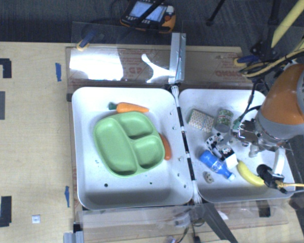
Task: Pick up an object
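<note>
Camera view: gripper (232, 135) sits low over the right bin (243, 96), arm coming in from that bin's right edge. Can't tell the jaws' state. Blue bottle (216, 164) and banana (250, 174) near the bin's front edge, just beside the gripper. Left bin (86, 135): green divided plate (128, 143) centred, carrot (131, 107) at its rear rim.

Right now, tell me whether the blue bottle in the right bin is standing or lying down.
Lying down. The blue bottle rests on its side on the right bin floor, its length running diagonally, beside the banana.
</note>
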Controlling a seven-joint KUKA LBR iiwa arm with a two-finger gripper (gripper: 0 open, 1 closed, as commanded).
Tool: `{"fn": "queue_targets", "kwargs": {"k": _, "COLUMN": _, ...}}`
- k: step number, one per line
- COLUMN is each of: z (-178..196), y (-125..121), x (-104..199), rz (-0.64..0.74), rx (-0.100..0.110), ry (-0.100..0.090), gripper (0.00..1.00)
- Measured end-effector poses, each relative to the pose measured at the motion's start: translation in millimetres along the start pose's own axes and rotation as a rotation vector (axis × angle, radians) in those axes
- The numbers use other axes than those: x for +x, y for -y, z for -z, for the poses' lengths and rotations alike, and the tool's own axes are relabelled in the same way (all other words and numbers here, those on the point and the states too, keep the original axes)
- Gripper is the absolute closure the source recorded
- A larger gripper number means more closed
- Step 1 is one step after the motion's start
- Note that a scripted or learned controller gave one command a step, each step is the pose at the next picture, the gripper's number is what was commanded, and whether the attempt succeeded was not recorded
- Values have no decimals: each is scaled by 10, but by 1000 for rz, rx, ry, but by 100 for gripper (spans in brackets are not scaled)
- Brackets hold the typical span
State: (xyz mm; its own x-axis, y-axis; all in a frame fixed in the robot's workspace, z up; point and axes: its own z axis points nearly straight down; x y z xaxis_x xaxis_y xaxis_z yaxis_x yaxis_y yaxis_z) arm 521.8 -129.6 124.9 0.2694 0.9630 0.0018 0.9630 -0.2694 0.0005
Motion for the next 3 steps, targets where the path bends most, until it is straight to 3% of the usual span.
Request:
{"fn": "queue_targets", "kwargs": {"k": 1, "z": -117, "y": -116, "x": 164, "rz": -15, "rx": -20, "ry": -3, "gripper": 0}}
{"fn": "queue_targets", "kwargs": {"k": 2, "z": -11, "y": -141, "x": 173, "rz": -16, "rx": -26, "ry": -6, "gripper": 100}}
{"fn": "queue_targets", "kwargs": {"k": 3, "z": -14, "y": -140, "x": 169, "rz": -17, "rx": -25, "ry": -5, "gripper": 0}}
